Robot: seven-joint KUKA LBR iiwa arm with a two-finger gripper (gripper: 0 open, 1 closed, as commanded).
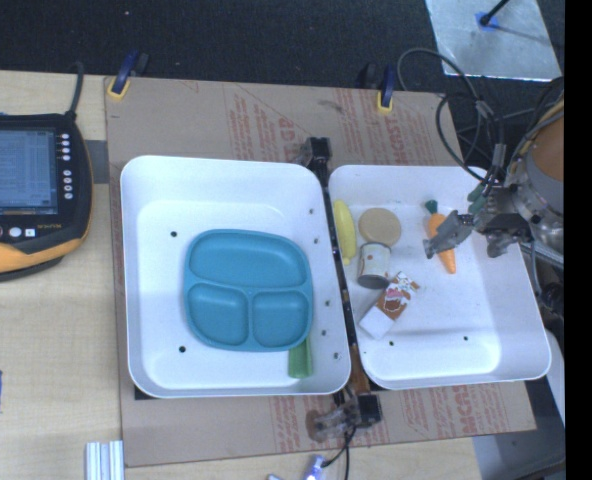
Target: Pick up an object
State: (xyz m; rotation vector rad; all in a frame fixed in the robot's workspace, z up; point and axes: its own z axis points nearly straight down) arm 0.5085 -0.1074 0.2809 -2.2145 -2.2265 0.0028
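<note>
You're seeing the blue tray (247, 289) sitting in the left bin (146, 268). In the right bin (476, 353), the gripper (473, 236) is hovering with fingers spread (nothing between them), just beside the toy carrot (444, 251). The arm (541, 183) is reaching in, partly cut off.

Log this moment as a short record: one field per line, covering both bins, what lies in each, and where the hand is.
left bin: blue divided plate in the middle; green piece by its near right corner
right bin: yellow piece along the left wall, round tan disc, small can lying on its side, red-and-white packet, toy carrot
hand: over the right bin's far right part, at the carrot
grip: cannot tell
left of bins: tablet controller
</note>
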